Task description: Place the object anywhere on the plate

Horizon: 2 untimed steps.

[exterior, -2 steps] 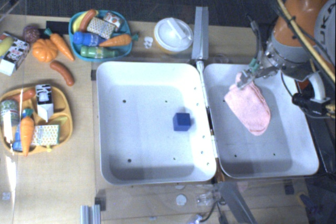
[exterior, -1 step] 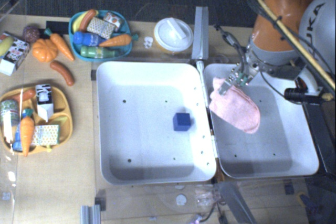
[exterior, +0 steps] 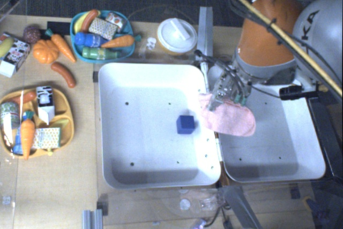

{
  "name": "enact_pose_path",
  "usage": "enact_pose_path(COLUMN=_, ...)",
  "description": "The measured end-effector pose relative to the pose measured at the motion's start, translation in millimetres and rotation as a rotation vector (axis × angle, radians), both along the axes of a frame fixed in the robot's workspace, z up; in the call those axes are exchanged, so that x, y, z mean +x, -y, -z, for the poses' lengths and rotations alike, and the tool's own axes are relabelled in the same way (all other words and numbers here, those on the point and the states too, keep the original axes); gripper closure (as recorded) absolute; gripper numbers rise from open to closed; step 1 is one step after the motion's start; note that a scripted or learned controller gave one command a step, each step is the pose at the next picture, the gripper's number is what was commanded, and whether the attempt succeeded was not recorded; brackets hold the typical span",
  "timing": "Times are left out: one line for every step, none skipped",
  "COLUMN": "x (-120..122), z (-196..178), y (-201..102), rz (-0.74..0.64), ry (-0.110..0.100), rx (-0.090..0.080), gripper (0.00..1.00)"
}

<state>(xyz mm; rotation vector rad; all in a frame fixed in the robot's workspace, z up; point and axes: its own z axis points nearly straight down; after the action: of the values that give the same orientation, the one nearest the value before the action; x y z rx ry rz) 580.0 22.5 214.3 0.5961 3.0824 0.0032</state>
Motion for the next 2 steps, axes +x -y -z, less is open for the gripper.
enact_pose_path(x=-19, z=-12, y=-54, rz=-0.385, ry=0.001, rx=0.0, gripper=1.0)
enact_pose_path(x=-44, z=-10, y=-98, rz=-0.387, ry=0.0, rx=0.0, gripper=1.0)
